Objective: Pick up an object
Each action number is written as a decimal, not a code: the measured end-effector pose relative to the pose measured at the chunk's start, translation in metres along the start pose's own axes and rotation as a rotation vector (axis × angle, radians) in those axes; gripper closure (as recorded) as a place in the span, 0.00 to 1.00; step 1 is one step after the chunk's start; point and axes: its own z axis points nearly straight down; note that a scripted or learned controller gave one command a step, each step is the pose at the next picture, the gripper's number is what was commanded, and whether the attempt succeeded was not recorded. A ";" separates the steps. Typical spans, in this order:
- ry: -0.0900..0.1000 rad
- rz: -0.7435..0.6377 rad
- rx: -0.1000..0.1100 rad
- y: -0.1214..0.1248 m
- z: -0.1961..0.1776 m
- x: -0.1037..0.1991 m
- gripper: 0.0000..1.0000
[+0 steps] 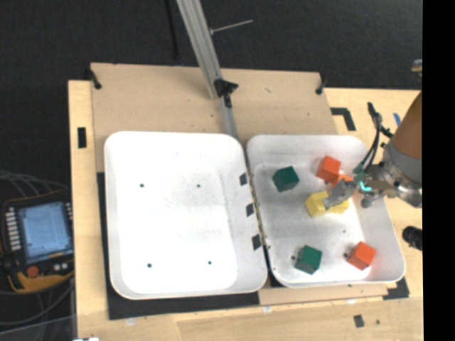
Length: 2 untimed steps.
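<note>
Matte green cube [308, 258] sits below tool [335, 199] touching yellow block [317, 204].

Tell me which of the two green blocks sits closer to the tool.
The upper green block, beside the orange block; the other green block lies near the bin's bottom edge.

The arm [407, 139] is cut off near the picture's right side, so just its orange band and wrist show. Beside the yellow block [318, 204], the end effector [340, 196] is small and blurred; whether its fingers are parted or closed cannot be told, nor whether it touches that block. A second yellowish piece [339, 206] just right of the yellow block lies partly under the end effector, its shape unclear. Far left of the yellow block, a handheld screen unit [39, 234] shows an unreadable display. The table [82, 212] runs off the bottom edge.
</note>
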 end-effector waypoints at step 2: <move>-0.002 0.004 0.006 0.008 0.112 -0.008 0.00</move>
